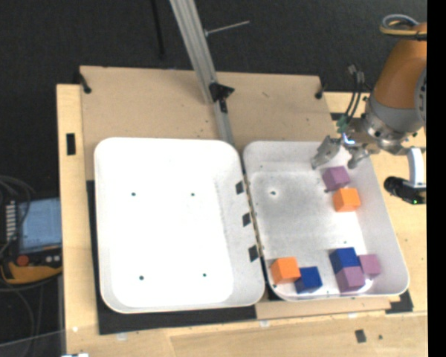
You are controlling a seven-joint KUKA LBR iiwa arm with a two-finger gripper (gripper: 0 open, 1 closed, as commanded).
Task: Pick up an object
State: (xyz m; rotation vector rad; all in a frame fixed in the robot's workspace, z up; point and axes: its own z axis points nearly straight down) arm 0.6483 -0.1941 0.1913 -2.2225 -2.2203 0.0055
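The gripper [341,150] hovers at the far edge of the right bin [297,214], fingers spread apart and gripping nothing. Just beside it lies a purple block [336,177], touching an orange block [347,199]; 5 more blocks cluster along the near edge.

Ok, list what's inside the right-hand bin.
The right bin holds seven blocks: a purple and an orange at the far end by the end effector, and along the near edge an orange, two blue and two purple. Anything beneath them is covered.
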